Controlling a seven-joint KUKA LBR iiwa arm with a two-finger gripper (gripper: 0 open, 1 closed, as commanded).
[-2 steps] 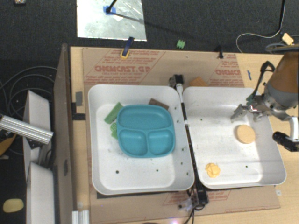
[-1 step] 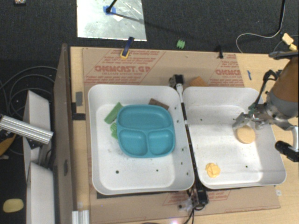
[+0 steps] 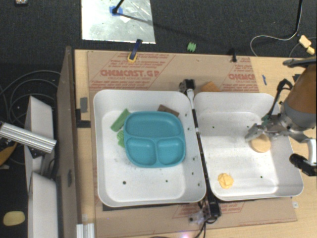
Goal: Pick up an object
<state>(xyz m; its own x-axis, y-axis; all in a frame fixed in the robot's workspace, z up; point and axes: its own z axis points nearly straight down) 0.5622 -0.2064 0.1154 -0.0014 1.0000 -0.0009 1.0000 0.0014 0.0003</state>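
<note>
Gripper (image 3: 258, 133) spread wide, touching tan round object (image 3: 261, 144) in right bin (image 3: 233, 192).

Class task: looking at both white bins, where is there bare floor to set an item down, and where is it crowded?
Free: right bin floor left of the gripper, above the yellow lump; left bin front strip below the blue tray. Crowded: around the tray and green pieces.
</note>
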